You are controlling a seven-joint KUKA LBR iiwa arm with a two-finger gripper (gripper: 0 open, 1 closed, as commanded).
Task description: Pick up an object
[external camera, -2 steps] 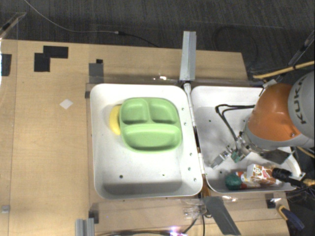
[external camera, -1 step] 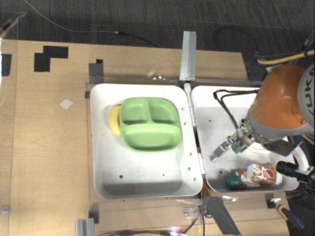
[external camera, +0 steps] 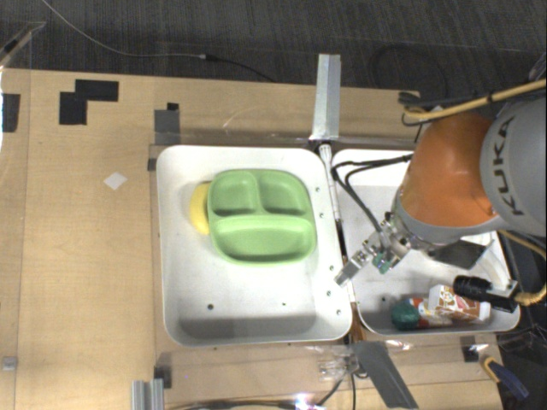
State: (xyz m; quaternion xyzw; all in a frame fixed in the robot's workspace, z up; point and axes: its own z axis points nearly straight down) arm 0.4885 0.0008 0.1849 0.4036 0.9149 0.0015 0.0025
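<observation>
A green divided plate (external camera: 259,214) fills the middle and 12 o'clock part of the left bin (external camera: 184,314), with a yellow object (external camera: 199,209) tucked under its 9 o'clock edge; open white floor lies toward 6 o'clock and along the 9 o'clock wall. In the right bin (external camera: 504,321), the grey-and-orange arm (external camera: 457,178) looms over the centre and 3 o'clock side, black cables (external camera: 352,178) trailing toward 11 o'clock. A bottle (external camera: 455,304) and a dark green object (external camera: 405,316) sit touching against the 6 o'clock wall. A bare strip remains toward 9 o'clock, beside the divider (external camera: 335,229).
</observation>
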